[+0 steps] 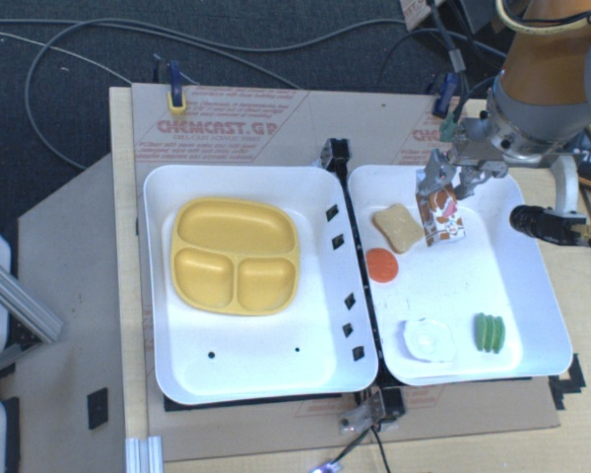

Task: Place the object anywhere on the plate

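A yellow plate (234,227) with three compartments lies in the left bin (165,313). Over the upper part of the right bin (524,282), my gripper (445,187) points down from the grey wrist. It is shut on the top of a small red-and-white printed packet (442,219), which hangs between the fingers beside a tan bread slice (397,228). The plate is far to the gripper's left, across the divider between the bins.
An orange disc (381,264), a white round lid (428,339) and a green pea pod (489,332) also lie in the right bin. A row of black clips (347,264) runs along the divider. A black fixture (547,223) sticks in from the right.
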